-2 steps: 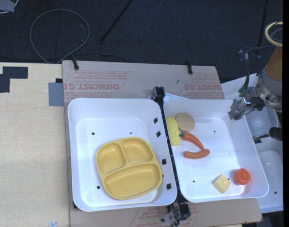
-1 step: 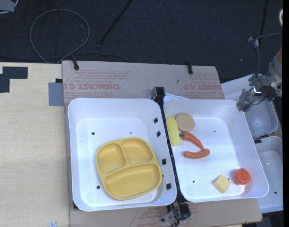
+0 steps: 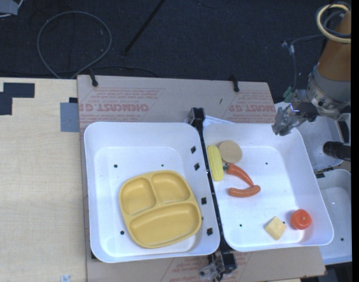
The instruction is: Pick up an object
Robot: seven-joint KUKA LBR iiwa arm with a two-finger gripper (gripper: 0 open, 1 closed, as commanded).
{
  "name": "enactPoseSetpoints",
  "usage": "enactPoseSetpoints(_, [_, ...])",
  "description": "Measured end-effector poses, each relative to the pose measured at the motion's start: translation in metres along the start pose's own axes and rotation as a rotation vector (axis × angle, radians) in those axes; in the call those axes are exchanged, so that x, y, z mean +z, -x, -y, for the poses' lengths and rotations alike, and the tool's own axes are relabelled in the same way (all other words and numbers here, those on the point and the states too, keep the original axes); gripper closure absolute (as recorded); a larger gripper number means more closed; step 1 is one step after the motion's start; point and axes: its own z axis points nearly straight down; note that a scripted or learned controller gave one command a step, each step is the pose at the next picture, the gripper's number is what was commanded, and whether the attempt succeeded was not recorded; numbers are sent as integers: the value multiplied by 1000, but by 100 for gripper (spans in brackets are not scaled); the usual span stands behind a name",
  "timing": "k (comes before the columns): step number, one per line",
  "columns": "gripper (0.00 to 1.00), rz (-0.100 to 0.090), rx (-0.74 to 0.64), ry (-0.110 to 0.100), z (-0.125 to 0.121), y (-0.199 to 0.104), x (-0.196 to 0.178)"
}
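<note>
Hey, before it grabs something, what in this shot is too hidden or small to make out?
- gripper, camera view: small and blurred at the right bin's far corner, so its state is unreadable.
- Orange chilli: its stem end touches the corn cob; overlap is unclear.
- Arm: cut off by the top edge.

The arm (image 3: 335, 51) shows an orange band beneath a pale yellowish ring, then a grey wrist collar with a light rim. Its tool (image 3: 283, 122) is a small grey metal assembly (details blurred), with a thin dark cable looping above it.
</note>
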Motion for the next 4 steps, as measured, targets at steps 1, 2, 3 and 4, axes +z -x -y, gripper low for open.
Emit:
enactPoseSetpoints(1, [100,-1,0,-2,0,-57,17])
enactPoseSetpoints(2, [100,0,1,0,-6,-105,13])
enactPoseSetpoints(3, [100,1,1,-2,-3,-149,26])
enactPoseSetpoints(4, [100,0,0,0,-6,-203,21])
